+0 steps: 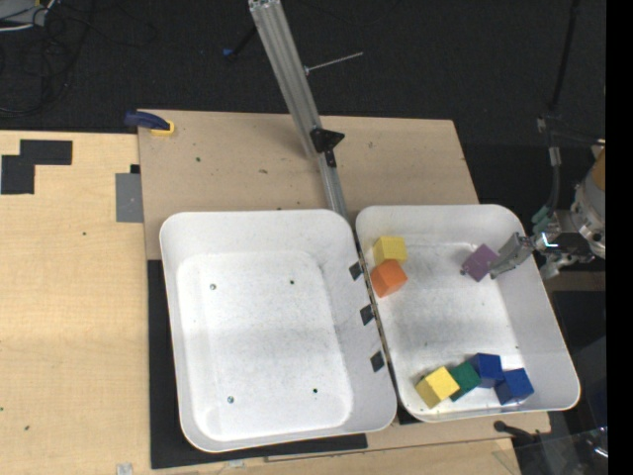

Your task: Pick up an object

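The right bin [554,334] holds several blocks. A purple block [482,261] lies near its right wall, and the tip of my gripper [514,251] sits right against the block's right side, reaching in over the bin's right rim. At the bin's upper left, a yellow block [389,248] touches an orange block [388,278]. A cluster lies at the front: a yellow block [436,385], a green block [463,377] and two blue blocks [488,366] [513,385].
The left bin [257,334] stands beside the right one, with black clips [366,314] along their shared edge. A slanted aluminium rail [295,82] rises behind the bins. The arm's wrist [579,231] hangs beyond the right rim.
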Motion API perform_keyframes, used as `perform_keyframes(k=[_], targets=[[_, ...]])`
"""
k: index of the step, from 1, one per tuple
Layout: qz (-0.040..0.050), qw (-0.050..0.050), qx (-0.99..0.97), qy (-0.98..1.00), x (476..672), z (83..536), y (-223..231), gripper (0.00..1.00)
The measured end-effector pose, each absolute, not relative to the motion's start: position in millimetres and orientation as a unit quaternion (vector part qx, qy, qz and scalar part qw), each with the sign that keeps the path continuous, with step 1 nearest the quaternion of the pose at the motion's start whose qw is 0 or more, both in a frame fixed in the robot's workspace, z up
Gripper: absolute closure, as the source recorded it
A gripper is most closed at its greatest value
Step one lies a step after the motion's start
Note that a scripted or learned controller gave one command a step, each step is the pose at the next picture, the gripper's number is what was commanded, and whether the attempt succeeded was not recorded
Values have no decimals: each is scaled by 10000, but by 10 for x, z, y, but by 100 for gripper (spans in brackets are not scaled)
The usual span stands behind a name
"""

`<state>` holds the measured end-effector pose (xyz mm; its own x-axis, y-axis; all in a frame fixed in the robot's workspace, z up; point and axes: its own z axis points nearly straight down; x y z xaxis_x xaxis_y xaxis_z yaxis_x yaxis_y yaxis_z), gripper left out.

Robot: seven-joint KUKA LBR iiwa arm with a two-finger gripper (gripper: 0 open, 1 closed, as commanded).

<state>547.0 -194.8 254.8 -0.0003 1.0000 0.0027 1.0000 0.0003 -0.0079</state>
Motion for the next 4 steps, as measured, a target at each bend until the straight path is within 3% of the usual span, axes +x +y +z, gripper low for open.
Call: perform_keyframes(k=[1,4], targets=[[7,16,-7071,-7071,5478,2573,-1951,0],[2,7,-7079,-7063,5537,919,-1944,0]])
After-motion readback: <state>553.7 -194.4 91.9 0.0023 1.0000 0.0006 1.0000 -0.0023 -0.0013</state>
